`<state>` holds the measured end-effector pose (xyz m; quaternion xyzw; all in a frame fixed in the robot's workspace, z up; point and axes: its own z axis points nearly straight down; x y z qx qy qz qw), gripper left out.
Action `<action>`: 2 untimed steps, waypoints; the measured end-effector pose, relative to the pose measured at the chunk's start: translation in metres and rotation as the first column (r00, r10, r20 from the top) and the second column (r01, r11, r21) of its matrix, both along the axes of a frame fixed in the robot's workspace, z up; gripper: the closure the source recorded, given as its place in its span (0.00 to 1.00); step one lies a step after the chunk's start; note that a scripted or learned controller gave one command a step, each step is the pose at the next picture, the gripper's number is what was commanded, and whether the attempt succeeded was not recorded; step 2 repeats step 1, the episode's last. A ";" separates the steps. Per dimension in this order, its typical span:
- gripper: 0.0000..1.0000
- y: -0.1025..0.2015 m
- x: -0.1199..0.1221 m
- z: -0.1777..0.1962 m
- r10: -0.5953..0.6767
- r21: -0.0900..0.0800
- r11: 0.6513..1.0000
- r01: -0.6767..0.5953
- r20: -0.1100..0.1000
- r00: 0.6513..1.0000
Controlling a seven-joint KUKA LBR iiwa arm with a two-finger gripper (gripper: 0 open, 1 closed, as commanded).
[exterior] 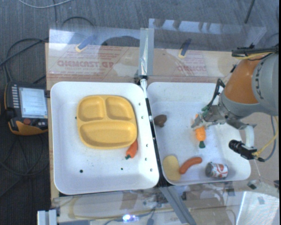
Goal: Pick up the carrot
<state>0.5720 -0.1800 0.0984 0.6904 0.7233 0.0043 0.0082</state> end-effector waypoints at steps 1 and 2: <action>1.00 0.089 -0.018 0.094 0.147 0.006 0.989 -0.147 -0.020 0.989; 1.00 0.089 -0.018 0.094 0.147 0.006 0.989 -0.147 -0.020 0.989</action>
